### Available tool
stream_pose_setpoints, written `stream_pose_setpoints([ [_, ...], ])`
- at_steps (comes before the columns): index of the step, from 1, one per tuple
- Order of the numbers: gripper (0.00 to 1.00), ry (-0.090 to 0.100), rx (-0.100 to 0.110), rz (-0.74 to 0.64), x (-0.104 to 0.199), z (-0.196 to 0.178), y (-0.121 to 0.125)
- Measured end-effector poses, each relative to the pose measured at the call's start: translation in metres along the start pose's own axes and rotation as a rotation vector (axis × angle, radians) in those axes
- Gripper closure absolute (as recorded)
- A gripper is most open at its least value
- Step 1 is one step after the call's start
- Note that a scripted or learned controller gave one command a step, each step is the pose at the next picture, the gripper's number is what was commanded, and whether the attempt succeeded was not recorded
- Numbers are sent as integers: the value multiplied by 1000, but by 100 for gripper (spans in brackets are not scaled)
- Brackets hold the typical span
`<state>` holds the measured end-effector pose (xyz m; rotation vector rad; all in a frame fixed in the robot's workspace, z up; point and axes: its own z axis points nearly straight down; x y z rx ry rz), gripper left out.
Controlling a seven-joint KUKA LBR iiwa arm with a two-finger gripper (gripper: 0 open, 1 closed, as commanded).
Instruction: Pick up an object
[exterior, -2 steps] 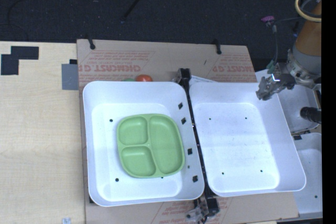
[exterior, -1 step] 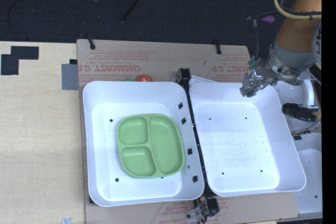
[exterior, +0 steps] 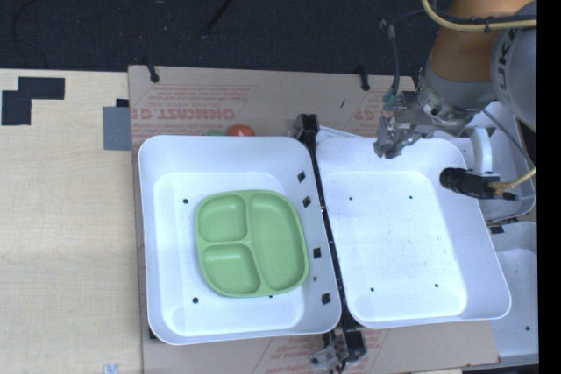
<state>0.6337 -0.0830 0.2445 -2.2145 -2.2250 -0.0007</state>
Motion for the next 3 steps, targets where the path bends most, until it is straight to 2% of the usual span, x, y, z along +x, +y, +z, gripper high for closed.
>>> stream_pose_setpoints([
  [1,100,0,3,1,46,3,-8],
  [2,100,0,0,0,104,0,0],
  [3,100,-1,3,0,156,19,4],
])
